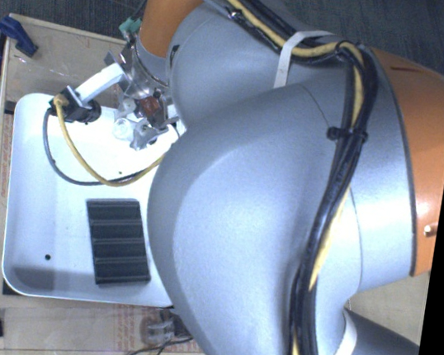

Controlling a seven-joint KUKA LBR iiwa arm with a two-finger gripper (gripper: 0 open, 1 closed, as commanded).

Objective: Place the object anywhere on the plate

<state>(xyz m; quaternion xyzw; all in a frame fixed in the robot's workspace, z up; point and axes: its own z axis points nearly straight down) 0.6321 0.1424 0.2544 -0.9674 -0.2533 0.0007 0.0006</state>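
A black ridged rectangular plate (117, 242) lies flat in the near half of the left white bin (37, 210). My gripper (137, 124) hangs low over the far part of that bin, beyond the plate's far edge and apart from it. A small pale, glassy-looking piece (121, 126) shows at the gripper's tip; whether it is a held object or part of the tool is not clear. The grey arm (284, 207) with its orange band (170, 5) covers the right bin and most of the view.
A yellow and black cable (70, 161) loops from the wrist down over the bin floor, left of the gripper. A tiny dark speck (48, 257) sits on the bin floor left of the plate. The wooden bench edge (56, 330) runs along the front.
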